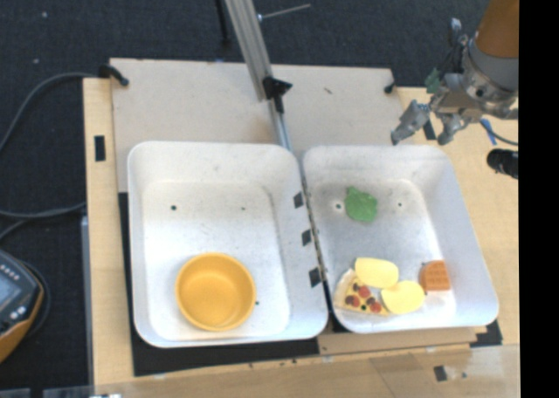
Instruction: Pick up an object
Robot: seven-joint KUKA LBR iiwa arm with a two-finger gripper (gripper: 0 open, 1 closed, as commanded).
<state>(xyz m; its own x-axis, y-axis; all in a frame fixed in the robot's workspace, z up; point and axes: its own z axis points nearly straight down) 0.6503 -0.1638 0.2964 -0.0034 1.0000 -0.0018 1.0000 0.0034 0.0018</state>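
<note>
Above right bin's (454,213) far corner, pincer (425,126) open

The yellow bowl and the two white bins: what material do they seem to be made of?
The yellow bowl looks like moulded plastic with a smooth, slightly matte finish: its colour is even and its rim is thick and rounded. The left bin and the right bin look like thin formed plastic, matte white, with soft rounded corners and dark specks or scuffs. Coated metal cannot be ruled out.
</note>
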